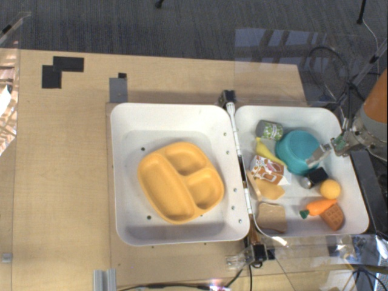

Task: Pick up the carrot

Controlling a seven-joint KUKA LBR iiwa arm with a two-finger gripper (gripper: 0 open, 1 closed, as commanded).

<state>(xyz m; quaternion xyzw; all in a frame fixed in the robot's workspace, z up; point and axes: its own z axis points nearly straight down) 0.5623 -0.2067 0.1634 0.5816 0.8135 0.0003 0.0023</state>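
Carrot (pixel 317 208) lying in the right bin (pixel 357 190) near its front wall, well below and left of the tool (pixel 335 145), untouched. A yellow ball (pixel 330 189) sits between them; a teal bowl (pixel 298 151) lies just left of the tool. Tool state cannot be told. The left bin (pixel 121 162) on the tabletop (pixel 54 180) holds a yellow divided plate (pixel 180 180).

You get bright, even overhead light, pic fairly sharp. White bins (pixel 176 117) nearly blown out; soft shadow just under the yellow tray (pixel 180 180). Glare patch on the table (pixel 60 174) above the right bin, pale streaks far left of the tray.
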